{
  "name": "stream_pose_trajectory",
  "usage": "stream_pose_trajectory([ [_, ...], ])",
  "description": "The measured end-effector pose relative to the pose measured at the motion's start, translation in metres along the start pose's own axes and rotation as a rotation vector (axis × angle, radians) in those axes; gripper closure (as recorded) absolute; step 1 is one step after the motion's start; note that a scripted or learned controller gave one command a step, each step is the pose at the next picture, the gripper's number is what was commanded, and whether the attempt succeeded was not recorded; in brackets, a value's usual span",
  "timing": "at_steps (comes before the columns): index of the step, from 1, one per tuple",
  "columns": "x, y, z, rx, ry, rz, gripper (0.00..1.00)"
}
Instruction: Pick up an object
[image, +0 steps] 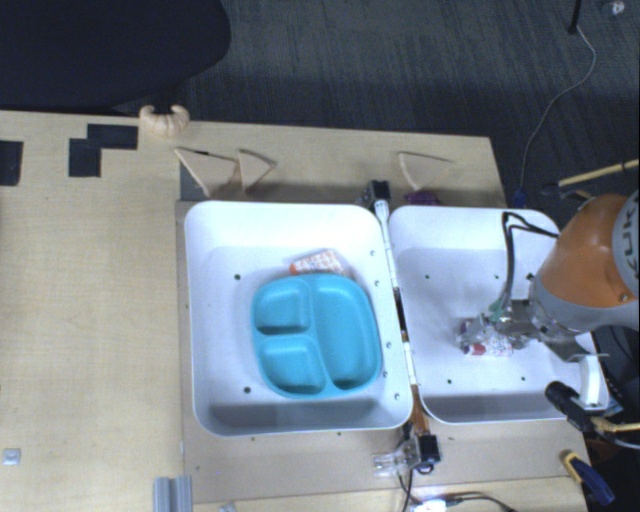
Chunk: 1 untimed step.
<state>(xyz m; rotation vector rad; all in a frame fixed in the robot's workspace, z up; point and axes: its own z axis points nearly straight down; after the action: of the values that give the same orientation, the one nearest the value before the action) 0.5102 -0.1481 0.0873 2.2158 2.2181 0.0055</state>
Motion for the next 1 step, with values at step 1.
stream_pose_trajectory([
  [1, 0.0003, 0.0017, -0.0105, -0.004, 0.0, -0.001, 1.0],
])
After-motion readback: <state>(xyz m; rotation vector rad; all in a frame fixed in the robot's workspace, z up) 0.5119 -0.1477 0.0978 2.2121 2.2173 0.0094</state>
